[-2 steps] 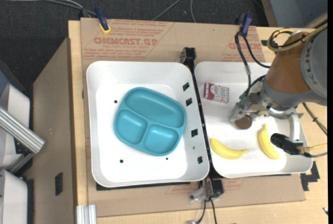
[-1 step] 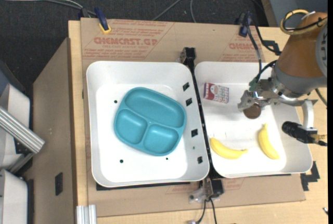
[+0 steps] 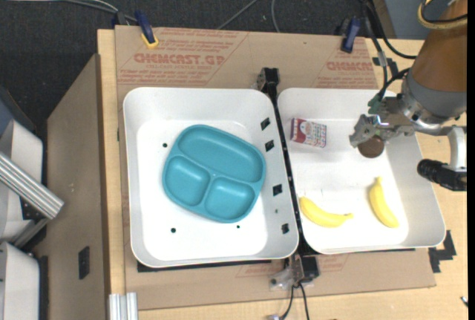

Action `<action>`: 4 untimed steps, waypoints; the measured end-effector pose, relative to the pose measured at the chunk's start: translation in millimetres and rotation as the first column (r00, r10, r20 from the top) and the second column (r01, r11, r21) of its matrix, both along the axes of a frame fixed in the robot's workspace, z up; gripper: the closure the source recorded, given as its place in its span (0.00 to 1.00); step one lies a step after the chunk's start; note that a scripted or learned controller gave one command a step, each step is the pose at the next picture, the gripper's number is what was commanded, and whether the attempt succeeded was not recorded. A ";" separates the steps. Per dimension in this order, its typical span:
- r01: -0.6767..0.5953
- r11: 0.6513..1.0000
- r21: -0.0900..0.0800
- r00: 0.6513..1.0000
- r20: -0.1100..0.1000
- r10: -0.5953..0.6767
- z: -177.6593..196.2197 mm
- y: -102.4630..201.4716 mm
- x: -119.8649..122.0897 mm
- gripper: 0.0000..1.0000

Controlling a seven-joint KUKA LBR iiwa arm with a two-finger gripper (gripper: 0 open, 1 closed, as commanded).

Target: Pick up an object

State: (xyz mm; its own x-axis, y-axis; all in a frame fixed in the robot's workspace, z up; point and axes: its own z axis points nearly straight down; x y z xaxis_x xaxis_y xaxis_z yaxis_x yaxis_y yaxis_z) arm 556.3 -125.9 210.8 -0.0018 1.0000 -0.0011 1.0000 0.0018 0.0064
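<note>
The gripper (image 3: 369, 137) is over the right bin (image 3: 415, 237), with a small brown thing (image 3: 371, 147) between its fingers. Two bananas (image 3: 324, 213) (image 3: 383, 204) lie below it, and a small red and white box (image 3: 309, 133) sits just left.

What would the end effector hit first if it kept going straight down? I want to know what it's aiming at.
Probably the bare floor of the right bin. The end effector hangs between the small carton and the two bananas, though depth is unclear.
</note>
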 end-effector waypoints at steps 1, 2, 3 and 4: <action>-0.004 1.000 0.003 1.000 -0.005 0.004 -3.7 44.0 14.5 1.00; -0.005 1.000 0.003 1.000 -0.005 0.005 -9.2 91.1 32.4 1.00; -0.005 1.000 0.004 1.000 -0.005 0.005 -7.3 140.4 41.0 1.00; -0.006 1.000 0.004 1.000 -0.004 0.006 5.9 197.4 54.7 1.00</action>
